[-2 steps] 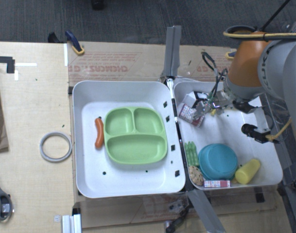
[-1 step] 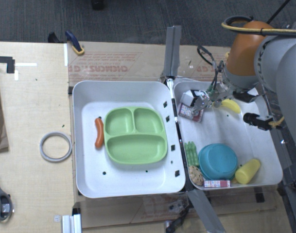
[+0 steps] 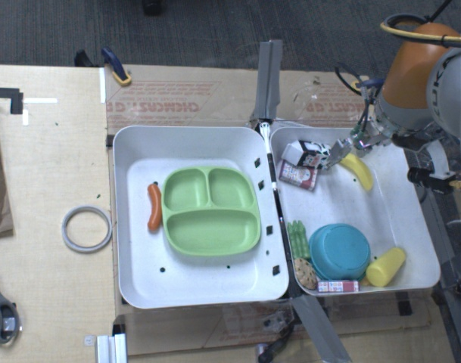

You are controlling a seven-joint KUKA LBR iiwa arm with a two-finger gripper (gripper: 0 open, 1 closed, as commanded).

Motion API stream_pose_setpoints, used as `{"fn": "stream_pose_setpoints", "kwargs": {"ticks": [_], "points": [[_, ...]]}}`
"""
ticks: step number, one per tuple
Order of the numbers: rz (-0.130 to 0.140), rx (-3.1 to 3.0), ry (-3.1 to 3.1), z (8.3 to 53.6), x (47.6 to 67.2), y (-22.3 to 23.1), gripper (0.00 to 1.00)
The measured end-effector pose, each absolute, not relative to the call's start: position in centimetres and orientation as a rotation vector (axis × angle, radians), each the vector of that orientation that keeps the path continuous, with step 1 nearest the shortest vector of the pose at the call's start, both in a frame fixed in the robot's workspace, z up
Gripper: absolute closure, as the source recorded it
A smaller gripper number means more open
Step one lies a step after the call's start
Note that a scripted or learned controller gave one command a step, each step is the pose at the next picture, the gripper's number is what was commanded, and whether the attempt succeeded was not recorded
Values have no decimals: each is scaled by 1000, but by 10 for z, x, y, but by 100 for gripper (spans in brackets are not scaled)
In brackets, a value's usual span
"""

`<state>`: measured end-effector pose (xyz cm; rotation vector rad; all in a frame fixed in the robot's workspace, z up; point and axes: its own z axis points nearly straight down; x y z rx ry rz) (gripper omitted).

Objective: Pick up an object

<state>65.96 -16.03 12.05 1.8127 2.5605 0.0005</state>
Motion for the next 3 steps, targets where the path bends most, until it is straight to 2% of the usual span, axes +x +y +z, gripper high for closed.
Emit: {"fn": "stream_pose_setpoints", "kwargs": {"ticks": [1, 2, 3], "points": [[0, 1924, 2483, 99, 659, -211, 0], [1, 1917, 2478, 112, 661, -212, 100], [0, 1637, 2677, 222, 638, -150, 100]]}}
